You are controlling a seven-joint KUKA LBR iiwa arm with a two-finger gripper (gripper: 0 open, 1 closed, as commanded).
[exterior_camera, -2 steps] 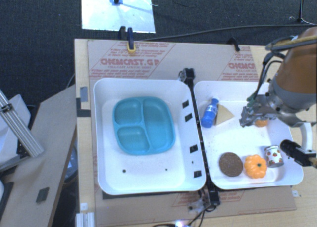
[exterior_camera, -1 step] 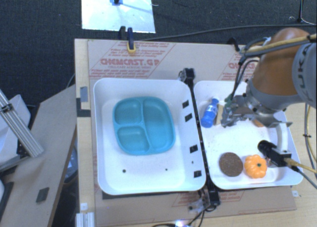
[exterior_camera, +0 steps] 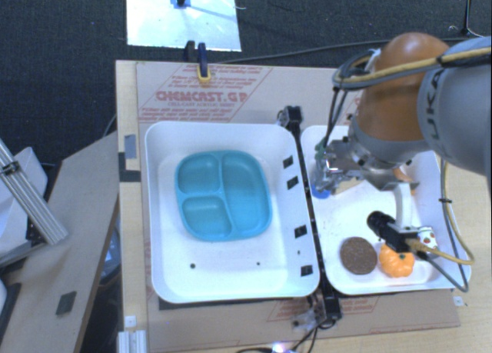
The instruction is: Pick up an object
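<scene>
Just below the gripper point(exterior_camera: 327, 165), hard by the left wall of the right bin point(exterior_camera: 342, 221): a small blue object point(exterior_camera: 321, 190), partly hidden. Spread or pressed together, cannot tell; touching the blue piece or apart, cannot tell either. Toward that bin's front edge: a brown disc point(exterior_camera: 357, 255), lying flat, and just beside it, nearer the front right corner, an orange pumpkin-shaped piece point(exterior_camera: 396, 262). Across the shared wall, mid left bin point(exterior_camera: 223, 267): a blue sectioned plate point(exterior_camera: 223, 194), lying flat.

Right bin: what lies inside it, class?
The right bin holds a brown disc and an orange toy near its front, a blue thing by its left wall. The arm covers its rear; anything there is hidden.
</scene>
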